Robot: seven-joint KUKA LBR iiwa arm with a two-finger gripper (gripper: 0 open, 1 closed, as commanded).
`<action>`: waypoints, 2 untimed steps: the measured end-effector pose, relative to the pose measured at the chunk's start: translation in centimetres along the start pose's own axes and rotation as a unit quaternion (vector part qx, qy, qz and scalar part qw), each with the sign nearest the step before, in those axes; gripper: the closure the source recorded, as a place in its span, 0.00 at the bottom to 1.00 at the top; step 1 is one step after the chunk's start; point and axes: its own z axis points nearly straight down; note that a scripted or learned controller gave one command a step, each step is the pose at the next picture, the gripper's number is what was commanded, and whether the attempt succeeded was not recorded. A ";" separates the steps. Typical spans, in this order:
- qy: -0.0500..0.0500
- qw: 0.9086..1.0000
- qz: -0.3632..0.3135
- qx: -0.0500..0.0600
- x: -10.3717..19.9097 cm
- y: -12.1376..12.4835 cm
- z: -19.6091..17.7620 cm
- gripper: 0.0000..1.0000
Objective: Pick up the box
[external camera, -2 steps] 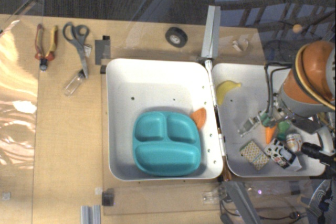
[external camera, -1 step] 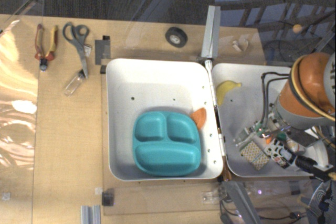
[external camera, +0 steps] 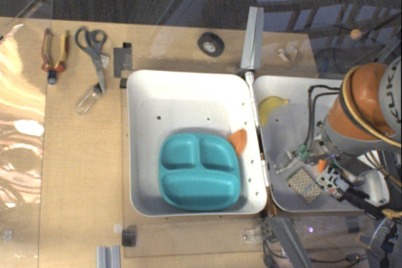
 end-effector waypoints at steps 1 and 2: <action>-0.001 1.000 0.008 0.001 -7.0 -2.2 0.5 0.00; -0.001 0.998 -0.061 0.000 -4.8 3.3 0.6 0.00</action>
